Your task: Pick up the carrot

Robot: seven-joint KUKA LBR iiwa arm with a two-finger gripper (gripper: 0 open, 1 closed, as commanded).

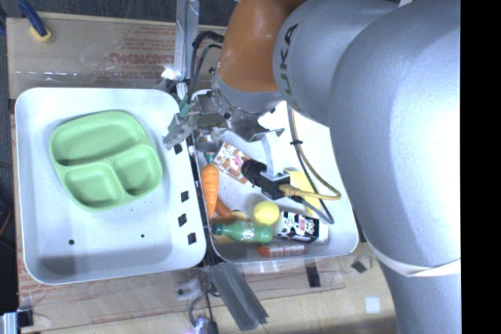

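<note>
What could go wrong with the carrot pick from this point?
The carrot lies tight against the right bin's left wall, so a finger may hit the wall instead of closing around it. A green bottle and a lemon crowd its lower end, so a grasp there may catch them.

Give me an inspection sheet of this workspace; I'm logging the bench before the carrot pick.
Surface: wooden bench bearing two white bins side by side.
Job's things: carrot lying in the right bin, by its left wall.
Clutter: green divided tray in the left bin; green bottle, yellow lemon, printed packets around the carrot.
Grippers: gripper above the bins' shared edge; finger state unclear.
Cables: yellow cable looping off the arm.
Surroundings: dark floor; blue clamp at bench corner.
</note>
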